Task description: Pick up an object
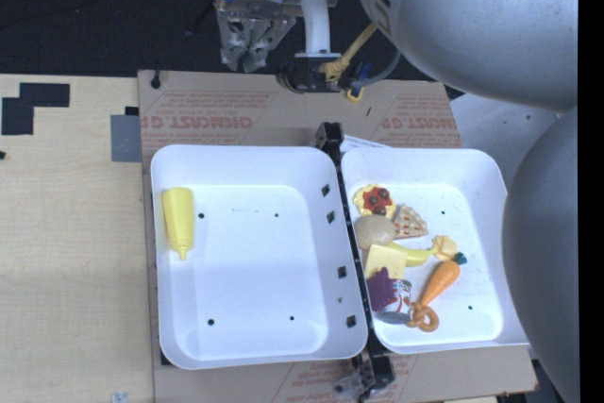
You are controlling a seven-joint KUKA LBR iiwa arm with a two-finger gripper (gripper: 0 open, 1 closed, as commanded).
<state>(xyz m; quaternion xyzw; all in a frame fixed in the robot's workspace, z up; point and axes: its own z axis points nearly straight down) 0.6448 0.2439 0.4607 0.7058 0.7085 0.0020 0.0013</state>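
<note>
The gripper (247, 47) hangs at the upper middle of the frame, above the cardboard sheet (283, 113) and beyond the far rims of both bins; whether it is open or closed cannot be told, and nothing is seen in it. The left bin (245, 160) holds one yellow bottle (178, 219), lying lengthwise close against its left wall. The right bin (472, 170) carries a crowded heap along its left side: a pizza slice (409, 222), a carrot (441, 280), a purple piece (379, 288) and others, touching or overlapping. The bottle looks the easier pick, with bare floor to its right, though the near wall leaves little room on that side. The heap offers more targets but tighter gaps.
</note>
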